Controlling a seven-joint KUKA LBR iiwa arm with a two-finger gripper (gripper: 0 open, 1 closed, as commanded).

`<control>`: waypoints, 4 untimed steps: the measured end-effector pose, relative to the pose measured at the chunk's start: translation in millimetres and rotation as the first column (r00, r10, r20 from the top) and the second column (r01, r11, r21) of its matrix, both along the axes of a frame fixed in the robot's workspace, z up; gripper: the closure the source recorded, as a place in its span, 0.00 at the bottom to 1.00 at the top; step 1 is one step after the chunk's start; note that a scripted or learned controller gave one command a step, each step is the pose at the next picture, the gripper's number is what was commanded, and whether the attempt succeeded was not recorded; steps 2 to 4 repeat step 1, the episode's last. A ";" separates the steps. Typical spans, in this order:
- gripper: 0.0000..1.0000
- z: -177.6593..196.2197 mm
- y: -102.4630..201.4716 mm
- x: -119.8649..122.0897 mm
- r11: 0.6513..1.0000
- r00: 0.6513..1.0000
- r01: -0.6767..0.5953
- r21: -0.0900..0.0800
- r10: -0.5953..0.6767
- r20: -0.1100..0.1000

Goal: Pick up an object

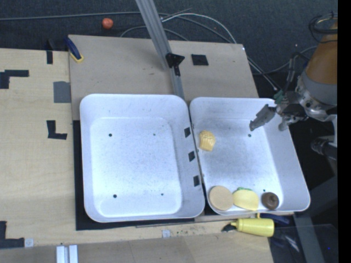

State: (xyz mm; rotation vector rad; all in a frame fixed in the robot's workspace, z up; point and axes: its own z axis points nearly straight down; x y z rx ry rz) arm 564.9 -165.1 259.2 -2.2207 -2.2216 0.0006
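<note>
We take the yellow lump (pixel 207 141) as the likeliest thing to pick, since it lies alone on the floor of the right bin (pixel 285 163), near the bin's left wall and well apart from everything else, so a claw could close on it without crowding. The other candidates huddle along the near edge of that bin: a tan disc (pixel 221 198), a yellow piece (pixel 246 199) touching it, and a small brown round thing (pixel 269 200) just beside that; packed so tightly, they look harder to grasp singly. The gripper (pixel 267 118) hangs over the far right part of the bin, well apart from the lump; we see nothing in it, but we cannot tell whether it is released or clenched. The left bin (pixel 131 104) lies beside it, and a yellow bottle (pixel 254 226) rests on the bench just outside the near rim.
</note>
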 end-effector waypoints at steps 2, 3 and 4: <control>0.00 -170.9 -38.5 -30.0 1.000 1.000 0.002 0.000 -0.002 0.000; 0.00 -170.9 -38.5 -30.0 1.000 1.000 0.002 0.000 -0.002 0.000; 0.00 -170.9 -38.5 -30.0 1.000 1.000 0.002 0.000 -0.002 0.000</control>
